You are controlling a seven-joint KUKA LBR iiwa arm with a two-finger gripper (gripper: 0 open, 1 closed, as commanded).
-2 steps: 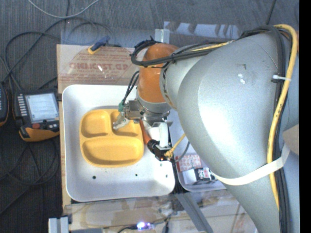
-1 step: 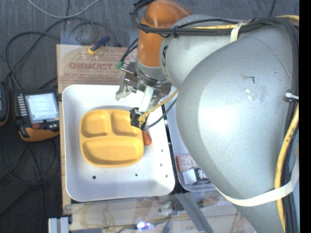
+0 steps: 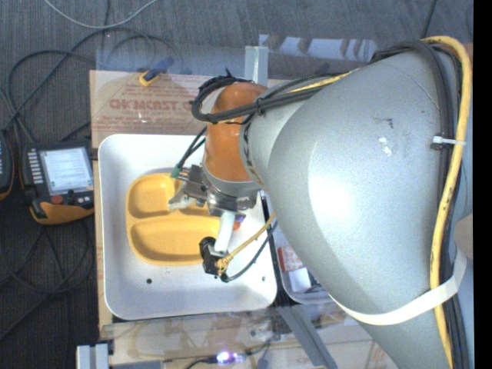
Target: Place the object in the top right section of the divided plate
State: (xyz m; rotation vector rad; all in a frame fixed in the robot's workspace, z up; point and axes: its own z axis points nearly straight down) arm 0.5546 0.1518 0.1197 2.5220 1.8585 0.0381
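The big grey arm [image 3: 361, 183] reaches in over the left white bin [image 3: 123, 283]. Its orange band [image 3: 227, 141] sits just above the wrist. The end effector [image 3: 209, 206] hangs low over the right end of the yellow plate [image 3: 157, 221]. The plate lies in the bin, mostly to the left of the end effector, and a ridge splits it into parts. I cannot tell what the end effector has hold of, because the wrist hides it. The object to be placed is hidden too. A small screen [image 3: 61, 171] sits far to the left, off the counter.
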